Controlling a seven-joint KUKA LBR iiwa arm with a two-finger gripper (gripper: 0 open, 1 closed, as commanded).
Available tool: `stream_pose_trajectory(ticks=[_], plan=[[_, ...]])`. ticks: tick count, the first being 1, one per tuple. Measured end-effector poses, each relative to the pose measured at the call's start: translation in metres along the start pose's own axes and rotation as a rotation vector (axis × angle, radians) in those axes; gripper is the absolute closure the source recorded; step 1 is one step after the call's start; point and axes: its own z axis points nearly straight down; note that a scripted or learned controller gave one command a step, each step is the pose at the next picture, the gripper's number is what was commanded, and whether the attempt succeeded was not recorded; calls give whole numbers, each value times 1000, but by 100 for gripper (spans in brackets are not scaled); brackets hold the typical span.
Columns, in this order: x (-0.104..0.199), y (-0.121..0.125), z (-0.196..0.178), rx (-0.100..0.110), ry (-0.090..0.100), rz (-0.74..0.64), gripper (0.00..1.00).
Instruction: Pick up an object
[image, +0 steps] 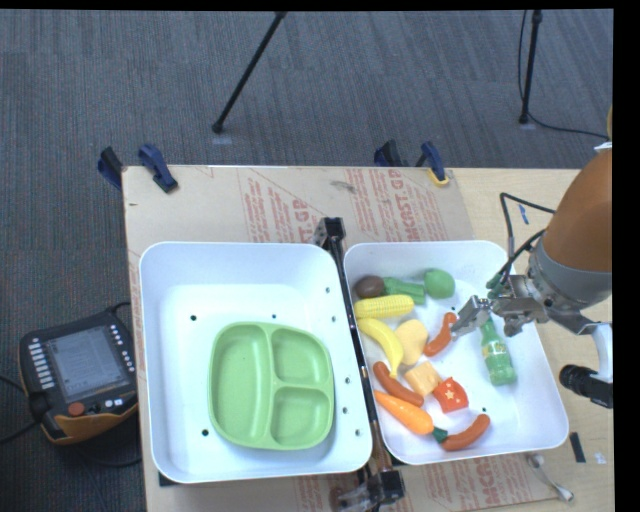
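Observation:
My gripper (491, 317) hangs over the right part of the right bin (545, 425), fingers spread and open. A green toy bottle (498, 358) lies on the bin floor just below it, with its neck reaching up between the fingers. Nothing is held. To the left of the gripper lies a heap of toy food: an orange sausage (438, 337), a pale pear (412, 335), a banana (382, 341), a corn cob (385, 307) and a red pepper (451, 395).
The left bin (170, 290) holds a green divided plate (271, 385). A carrot (405, 412), two more sausages (467, 432) (390, 380), a cheese wedge (422, 378), a brown item (368, 287) and green vegetables (437, 282) crowd the right bin's left half. A handheld pendant (78, 372) sits off the bench at left.

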Motion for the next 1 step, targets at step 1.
stream_pose_trajectory(ticks=[1], plan=[[-63,31,119,5,3,-13,0]])
